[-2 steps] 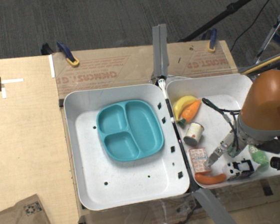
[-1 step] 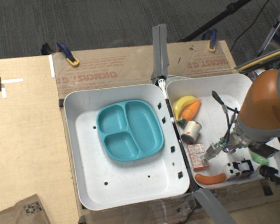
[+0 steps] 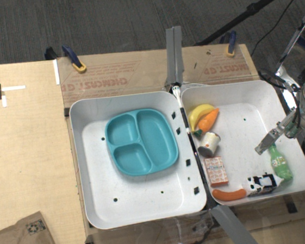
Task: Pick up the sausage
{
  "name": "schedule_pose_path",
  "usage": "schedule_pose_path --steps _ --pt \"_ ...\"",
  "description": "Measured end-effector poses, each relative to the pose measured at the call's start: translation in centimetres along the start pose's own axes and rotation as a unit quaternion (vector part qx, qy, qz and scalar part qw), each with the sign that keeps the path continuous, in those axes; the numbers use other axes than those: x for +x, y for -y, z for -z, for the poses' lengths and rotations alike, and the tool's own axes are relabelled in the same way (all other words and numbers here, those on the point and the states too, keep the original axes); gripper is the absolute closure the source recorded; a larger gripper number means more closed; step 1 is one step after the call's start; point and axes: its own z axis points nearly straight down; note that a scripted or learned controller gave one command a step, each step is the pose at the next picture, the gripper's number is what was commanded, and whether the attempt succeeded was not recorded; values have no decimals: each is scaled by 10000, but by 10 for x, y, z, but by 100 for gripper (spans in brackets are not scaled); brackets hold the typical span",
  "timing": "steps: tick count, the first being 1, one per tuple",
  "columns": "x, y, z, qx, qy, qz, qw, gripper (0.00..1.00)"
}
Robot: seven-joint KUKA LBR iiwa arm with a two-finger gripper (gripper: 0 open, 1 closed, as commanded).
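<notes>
- The sausage (image 3: 229, 194) lies at the right bin's (image 3: 243, 100) near wall, touching a small box (image 3: 217, 171).
- The gripper (image 3: 265, 145) hovers above the bin's right half, beside a green bottle (image 3: 280, 164); its state cannot be told.

A: Left bin (image 3: 92, 169)?
B: Teal divided plate (image 3: 142, 142), roughly centred.
A: Right bin (image 3: 237, 95)?
B: Banana (image 3: 200, 112) and carrot (image 3: 208, 119) touching at far left, small can (image 3: 209, 143) just nearer, orange box (image 3: 216, 171) below it. Green bottle (image 3: 280, 165) at right, black-and-white item (image 3: 262, 183) near edge.
</notes>
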Motion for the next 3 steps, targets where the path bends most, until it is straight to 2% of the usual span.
schedule_pose_path --steps 1,2,3 --pt "4 -44 -3 5 -4 -83 10000 0" --pt "56 -111 -37 12 -10 61 10000 0" --pt "125 -71 -36 17 -14 -925 9957 0"
